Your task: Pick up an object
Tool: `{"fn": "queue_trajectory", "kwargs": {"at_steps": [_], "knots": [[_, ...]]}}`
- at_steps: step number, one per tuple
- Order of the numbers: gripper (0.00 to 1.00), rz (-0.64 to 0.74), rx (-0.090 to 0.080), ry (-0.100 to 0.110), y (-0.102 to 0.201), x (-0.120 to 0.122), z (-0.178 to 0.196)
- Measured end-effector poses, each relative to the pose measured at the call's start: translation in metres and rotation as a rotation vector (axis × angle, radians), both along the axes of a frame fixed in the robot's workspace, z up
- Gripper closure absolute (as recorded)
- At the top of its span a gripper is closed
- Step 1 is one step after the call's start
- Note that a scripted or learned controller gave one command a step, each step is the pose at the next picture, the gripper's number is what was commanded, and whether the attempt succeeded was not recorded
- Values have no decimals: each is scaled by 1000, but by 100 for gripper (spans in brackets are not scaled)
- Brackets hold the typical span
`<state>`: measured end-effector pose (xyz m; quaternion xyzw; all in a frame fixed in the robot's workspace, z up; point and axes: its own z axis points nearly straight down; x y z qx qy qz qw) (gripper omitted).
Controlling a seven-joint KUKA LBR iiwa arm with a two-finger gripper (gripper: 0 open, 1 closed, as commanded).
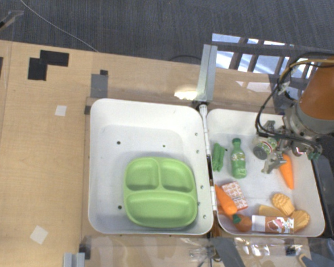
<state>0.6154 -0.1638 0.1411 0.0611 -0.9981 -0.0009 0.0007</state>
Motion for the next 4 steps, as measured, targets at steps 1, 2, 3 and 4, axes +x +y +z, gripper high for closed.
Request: {"fn": "queue_trajectory", "kwargs": {"at_steps": [1,2,3,4], "knots": [[0,2,-5,-16,-42,-32,-52],[100,9,-5,-33,-39,-27,-36],[100,48,-9,-26,-34,-22,134],[100,154,-4,-15,-41,39,154]]}}
